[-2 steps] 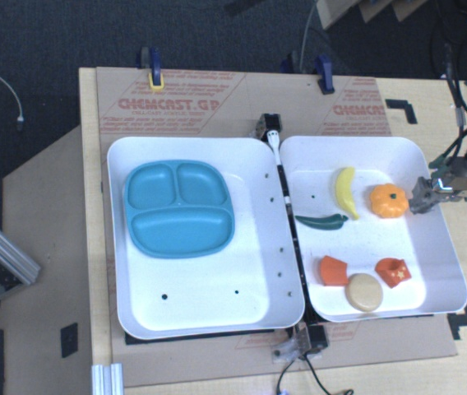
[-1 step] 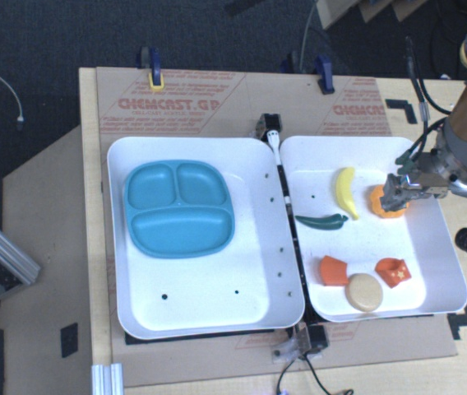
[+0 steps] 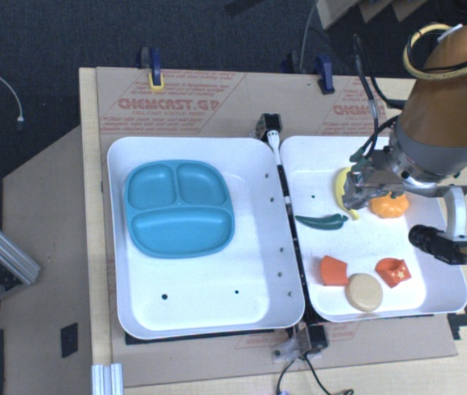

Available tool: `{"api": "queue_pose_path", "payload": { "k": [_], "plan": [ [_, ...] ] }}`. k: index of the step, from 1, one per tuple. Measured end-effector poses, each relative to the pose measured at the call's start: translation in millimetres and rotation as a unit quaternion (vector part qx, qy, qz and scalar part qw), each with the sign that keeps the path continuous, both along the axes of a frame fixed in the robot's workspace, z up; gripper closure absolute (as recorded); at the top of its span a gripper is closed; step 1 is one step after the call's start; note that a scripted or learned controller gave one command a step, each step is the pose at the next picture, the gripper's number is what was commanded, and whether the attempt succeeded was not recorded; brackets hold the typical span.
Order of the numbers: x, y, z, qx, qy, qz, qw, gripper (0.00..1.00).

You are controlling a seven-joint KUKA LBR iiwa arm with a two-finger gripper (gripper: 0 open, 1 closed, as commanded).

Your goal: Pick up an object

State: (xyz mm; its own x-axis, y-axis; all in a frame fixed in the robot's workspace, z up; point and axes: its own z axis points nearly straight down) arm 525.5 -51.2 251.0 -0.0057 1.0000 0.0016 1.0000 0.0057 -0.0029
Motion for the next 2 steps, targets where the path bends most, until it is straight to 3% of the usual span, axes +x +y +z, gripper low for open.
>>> {"api": "queue_pose_path", "payload": {
  "k": [2],
  "plan": [
    [11,104,-1,-0.0005,-0.002,0.000,1.0000,1.00]
  ]
}}
